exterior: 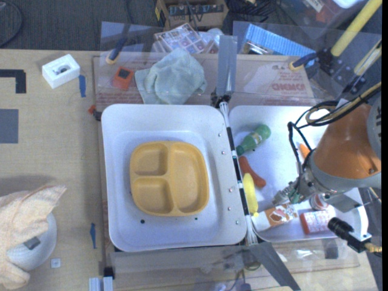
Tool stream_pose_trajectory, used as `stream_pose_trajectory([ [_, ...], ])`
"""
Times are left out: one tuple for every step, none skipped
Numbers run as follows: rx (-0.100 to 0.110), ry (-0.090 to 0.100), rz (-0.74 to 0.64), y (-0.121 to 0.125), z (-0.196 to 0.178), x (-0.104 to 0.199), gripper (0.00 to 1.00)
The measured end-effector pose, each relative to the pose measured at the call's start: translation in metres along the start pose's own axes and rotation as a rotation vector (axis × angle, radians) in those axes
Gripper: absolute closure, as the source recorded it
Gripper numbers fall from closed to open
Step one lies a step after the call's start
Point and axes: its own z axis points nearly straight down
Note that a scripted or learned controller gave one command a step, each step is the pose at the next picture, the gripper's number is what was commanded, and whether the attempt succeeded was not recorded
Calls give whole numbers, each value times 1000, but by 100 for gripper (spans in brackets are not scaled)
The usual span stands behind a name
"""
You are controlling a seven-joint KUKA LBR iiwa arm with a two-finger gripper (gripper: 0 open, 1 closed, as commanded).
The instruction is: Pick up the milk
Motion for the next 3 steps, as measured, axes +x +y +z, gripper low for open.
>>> stream_pose_trajectory([
  [5, 4, 123, 35, -98, 67, 100],
  [5, 4, 124, 35, -98, 67, 0],
  [8, 6, 38, 24, -80, 51, 0],
])
